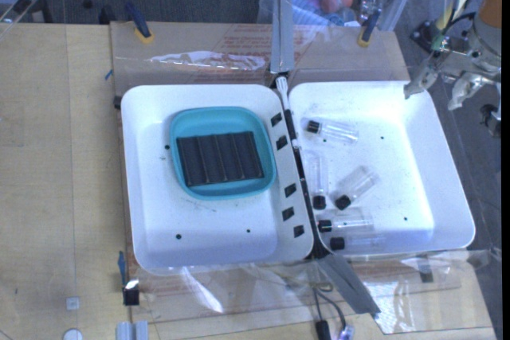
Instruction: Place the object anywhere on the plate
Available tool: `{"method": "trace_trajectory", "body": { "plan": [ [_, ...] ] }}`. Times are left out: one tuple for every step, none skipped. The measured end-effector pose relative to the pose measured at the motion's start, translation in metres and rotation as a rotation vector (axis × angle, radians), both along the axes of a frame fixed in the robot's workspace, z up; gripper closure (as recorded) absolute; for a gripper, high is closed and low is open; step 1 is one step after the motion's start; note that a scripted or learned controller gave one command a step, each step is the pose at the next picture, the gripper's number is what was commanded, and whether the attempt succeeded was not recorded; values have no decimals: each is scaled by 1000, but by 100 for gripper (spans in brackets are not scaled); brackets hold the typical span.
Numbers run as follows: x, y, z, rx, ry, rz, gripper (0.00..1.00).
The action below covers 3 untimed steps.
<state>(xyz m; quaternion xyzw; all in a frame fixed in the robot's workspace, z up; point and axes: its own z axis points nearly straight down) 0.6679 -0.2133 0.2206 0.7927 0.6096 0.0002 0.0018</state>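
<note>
The teal plate (219, 151) sat in the left bin (143, 171), carrying a dark ribbed insert (219, 157); the right bin (414, 155) held several clear vials with black caps: one vial (331, 128) near the upper middle, another (355, 187) tilted at the centre, and others (343, 223) lying along the lower left wall beside the divider (291, 171)

Risks from this state, as judgement: the vials were transparent against a white floor, so a programmed grasp could misjudge their outline and close on nothing; the lower vials lay close against the bin wall and against each other, so a descending pincer could strike the wall or nudge a neighbour and roll the target away; a round vial could also slip from the fingers during transfer across the divider, or roll off the ribbed insert once released on the plate

The arm (486, 20) stood at the upper right, outside the right bin's far corner; a pale bracket-like part (446, 80) showed at its lower end, presumed to be the pincer, and whether it was wide or narrow could not be told; nothing was seen between its fingers; every vial lay well apart from it, down and to the left, with the upper vial nearest; the plate lay farther still, across the divider
</note>
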Motion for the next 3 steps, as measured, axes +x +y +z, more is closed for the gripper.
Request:
{"method": "trace_trajectory", "body": {
  "plan": [
    [0,1,8,0,-1,61,0],
    [0,-1,22,1,-1,22,0],
    [0,-1,16,2,4,132,0]
  ]
}}
